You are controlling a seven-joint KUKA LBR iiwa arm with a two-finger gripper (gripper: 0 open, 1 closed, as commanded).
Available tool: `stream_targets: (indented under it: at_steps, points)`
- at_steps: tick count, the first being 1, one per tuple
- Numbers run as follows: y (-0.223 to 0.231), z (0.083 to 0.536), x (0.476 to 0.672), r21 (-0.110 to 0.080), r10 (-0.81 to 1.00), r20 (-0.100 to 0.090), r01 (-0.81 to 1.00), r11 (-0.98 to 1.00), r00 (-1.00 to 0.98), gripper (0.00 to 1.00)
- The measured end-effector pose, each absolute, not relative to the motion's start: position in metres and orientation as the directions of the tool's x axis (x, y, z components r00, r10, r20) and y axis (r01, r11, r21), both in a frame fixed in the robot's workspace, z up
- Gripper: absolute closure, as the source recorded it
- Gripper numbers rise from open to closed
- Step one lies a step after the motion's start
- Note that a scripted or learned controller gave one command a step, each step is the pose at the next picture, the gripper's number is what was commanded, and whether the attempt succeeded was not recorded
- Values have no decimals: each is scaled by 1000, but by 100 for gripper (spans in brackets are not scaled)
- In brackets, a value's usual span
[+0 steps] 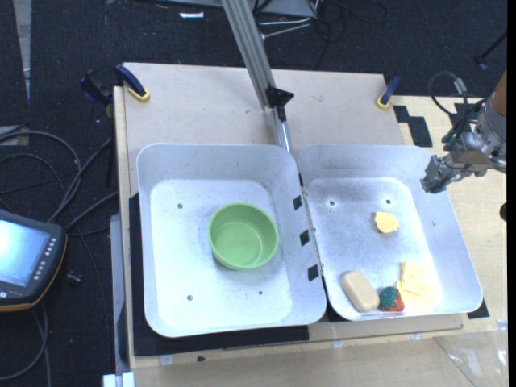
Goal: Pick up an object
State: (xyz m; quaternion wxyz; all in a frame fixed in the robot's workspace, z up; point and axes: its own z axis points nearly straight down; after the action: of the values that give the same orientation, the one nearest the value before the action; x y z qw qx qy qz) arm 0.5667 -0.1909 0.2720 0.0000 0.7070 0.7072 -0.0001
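Step in hand: you are at the approach; the gripper (433,178) hangs over the upper right rim of the right bin (355,168) and holds nothing that I can see.
Fingers: too small and dark here, I cannot tell if they are wide or narrow.
Targets: in the right bin you have a small yellow piece (387,222) near the middle, a beige oblong block (359,290) at the front, a red and green toy (391,299) just beside it, and a pale yellow flat piece (415,281) touching the toy.
Best choice: I judge the small yellow piece the easiest, because it lies alone and is nearest to the gripper.
How to descend: come straight down and centre over it before you close.
Edges: the front three lie close to the sloped front wall, so fingers have little room there.
Open room: the bin floor around the small yellow piece is bare.
Left bin (161,176): it has a green bowl (243,236), well apart from the arm.
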Motion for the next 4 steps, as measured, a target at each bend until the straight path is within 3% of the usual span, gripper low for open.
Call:
stream_targets:
  at_steps: [1,4]
  points:
    - [-191,272,567,0,1000,0,1000,0,0,0]
    - [-183,98,558,-5,1000,1,1000,0,0,0]
